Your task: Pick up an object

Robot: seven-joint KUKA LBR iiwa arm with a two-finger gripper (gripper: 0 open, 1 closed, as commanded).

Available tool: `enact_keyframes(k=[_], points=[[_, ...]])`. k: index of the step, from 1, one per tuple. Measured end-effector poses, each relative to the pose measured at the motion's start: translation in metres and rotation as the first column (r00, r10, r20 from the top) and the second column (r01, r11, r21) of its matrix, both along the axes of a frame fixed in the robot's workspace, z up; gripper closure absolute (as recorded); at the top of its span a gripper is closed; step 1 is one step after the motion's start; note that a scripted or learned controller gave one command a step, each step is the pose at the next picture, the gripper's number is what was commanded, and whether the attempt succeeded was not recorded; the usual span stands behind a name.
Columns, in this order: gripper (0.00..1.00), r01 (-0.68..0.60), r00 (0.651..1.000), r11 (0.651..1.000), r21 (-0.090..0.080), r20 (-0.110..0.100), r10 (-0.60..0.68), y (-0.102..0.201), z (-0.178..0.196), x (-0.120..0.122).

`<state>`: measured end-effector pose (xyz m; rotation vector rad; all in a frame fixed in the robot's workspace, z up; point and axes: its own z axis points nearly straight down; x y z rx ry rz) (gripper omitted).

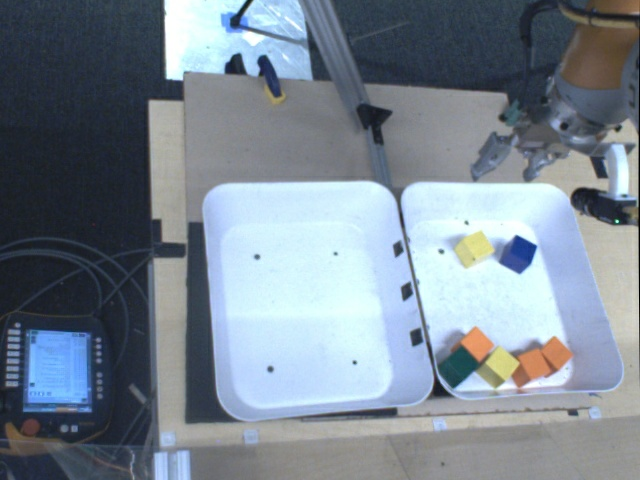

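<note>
The right bin (590,278) holds several small cubes. A yellow cube (474,248) and a blue cube (518,253) lie apart near its middle. Along its front wall sit a green cube (458,367), an orange cube (477,344), a second yellow cube (497,367) and two more orange cubes (545,357). My gripper (513,162) hangs above the back rim of the right bin, fingers spread open with nothing between them, well behind the yellow and blue cubes.
The left bin (300,298) stands beside the right one, with black clips along the shared wall. A slanted metal pole (340,53) crosses the back of the bench. A teach pendant (55,368) with cables lies on the floor at left.
</note>
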<state>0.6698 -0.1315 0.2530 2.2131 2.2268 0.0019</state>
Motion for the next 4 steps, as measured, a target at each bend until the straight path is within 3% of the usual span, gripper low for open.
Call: enact_keyframes(k=[1, 4], points=[[0.00, 0.000, 1.000, 1.000, -0.001, 0.000, 0.000, 0.000, 0.000, 0.000], [0.00, 0.001, 1.000, 1.000, 0.000, -0.004, -0.001, -0.006, -0.149, 0.005]])
